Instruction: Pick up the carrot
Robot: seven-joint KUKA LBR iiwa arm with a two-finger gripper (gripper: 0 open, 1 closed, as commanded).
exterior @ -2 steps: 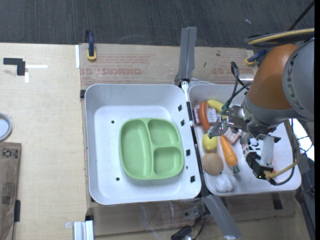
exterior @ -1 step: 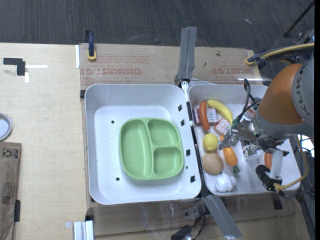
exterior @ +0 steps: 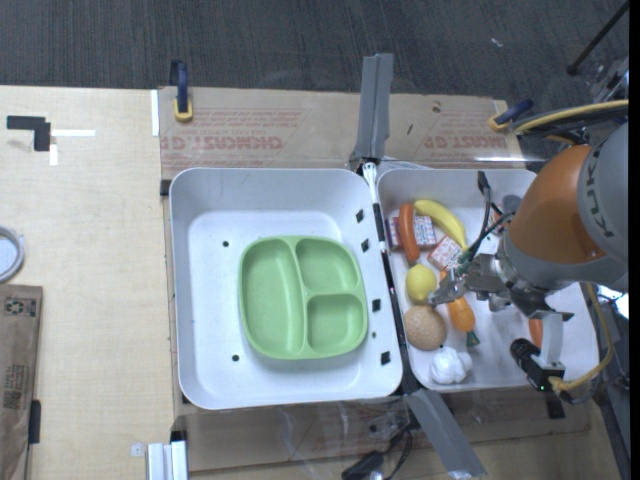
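The carrot [exterior: 461, 314] is a short orange piece with a green tip. It lies in the right bin [exterior: 497, 384], between a yellow lemon [exterior: 421, 283] and the arm. My gripper [exterior: 452, 288] is low in that bin, directly over the carrot's upper end and close to the lemon. The grey wrist and orange arm body [exterior: 560, 218] reach in from the right and hide the bin floor behind the carrot. From this view I cannot see whether the gripper is touching the carrot.
Around the carrot lie a brown round potato [exterior: 424, 328], a white garlic bulb [exterior: 450, 366], a banana [exterior: 442, 218], a sausage [exterior: 407, 231] and a red-and-white packet [exterior: 444, 255]. The left bin [exterior: 200, 268] holds a green divided plate [exterior: 303, 296].
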